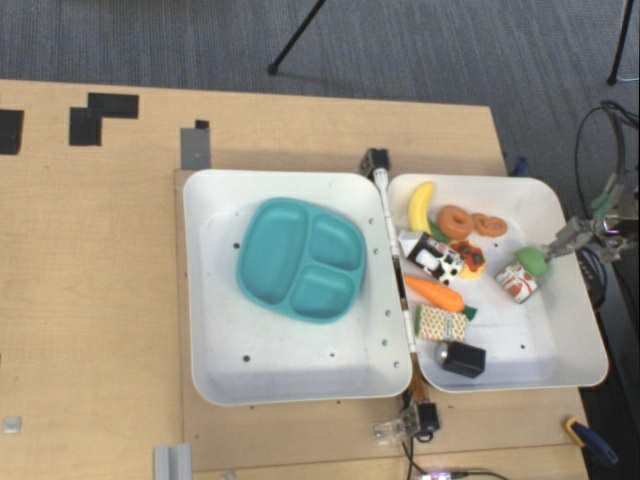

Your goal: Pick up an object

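The right bin (560, 353) holds a pile of small toys. A yellow banana (423, 206) lies at its back left, with two orange rings (455, 220) (490, 226) beside it. A black-and-white block (432, 258) and a small red-orange piece (469, 259) sit above an orange carrot (434, 292). To the right are a green ball (532, 261) and a red-and-white can (517, 285). A patterned packet (441, 322) and a black box (464, 358) lie near the front.
A teal divided plate (302, 258) lies in the left bin (215, 368). A metal clamp with cables (585, 233) juts over the right bin's right rim. Black markers (100, 116) sit on the wooden bench at the back left.
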Controlling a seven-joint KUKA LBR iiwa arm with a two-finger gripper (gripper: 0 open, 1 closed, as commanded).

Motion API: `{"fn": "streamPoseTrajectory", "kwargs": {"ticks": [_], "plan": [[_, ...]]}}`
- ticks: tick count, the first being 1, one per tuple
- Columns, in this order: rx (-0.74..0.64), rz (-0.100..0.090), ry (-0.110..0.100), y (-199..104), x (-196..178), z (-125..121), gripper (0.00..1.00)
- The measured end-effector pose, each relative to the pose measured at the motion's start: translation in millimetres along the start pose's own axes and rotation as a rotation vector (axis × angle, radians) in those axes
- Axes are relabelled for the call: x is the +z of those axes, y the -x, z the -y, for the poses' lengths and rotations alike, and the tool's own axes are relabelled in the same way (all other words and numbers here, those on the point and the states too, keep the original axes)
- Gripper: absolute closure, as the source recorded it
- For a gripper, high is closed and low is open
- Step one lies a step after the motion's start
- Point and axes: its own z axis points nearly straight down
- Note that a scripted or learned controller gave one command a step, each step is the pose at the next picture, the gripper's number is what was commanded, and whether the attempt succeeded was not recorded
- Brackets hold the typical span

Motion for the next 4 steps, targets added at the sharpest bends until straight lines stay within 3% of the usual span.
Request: {"fn": "streamPoseTrajectory", "kwargs": {"ticks": [1,2,3,4], "plan": [[0.002,-0.003,-0.006,-42.5,166.8,10.5,0.00],[0.002,0.001,0.007,-112.3,179.9,-2.4,0.00],[0.000,0.002,0.005,-73.8,181.0,-56.4,0.00],[0.007,0.004,0.009,-104.0,177.8,3.3,0.00]]}}
